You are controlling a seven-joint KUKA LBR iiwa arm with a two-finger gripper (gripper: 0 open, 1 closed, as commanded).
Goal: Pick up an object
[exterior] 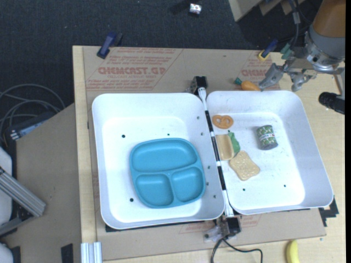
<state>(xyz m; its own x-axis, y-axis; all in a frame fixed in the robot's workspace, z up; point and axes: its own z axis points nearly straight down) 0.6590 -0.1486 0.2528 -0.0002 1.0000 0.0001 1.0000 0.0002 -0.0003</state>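
Note:
My gripper [284,79] hangs above the far edge of the right bin [296,185], its two fingers spread apart with nothing between them. Below it in the right bin lie a small pretzel [222,121], a green can [267,137] on its side, a tan cracker-like slab [244,165], and a tan strip [224,146] with a green piece [235,143] beside it. All of them sit nearer the camera than the gripper and apart from it.
The left bin [109,125] holds a blue divided plate [166,171]. An orange object [248,85] lies on the bench just behind the right bin, left of the gripper. A yellow item [293,252] rests at the bench's front edge.

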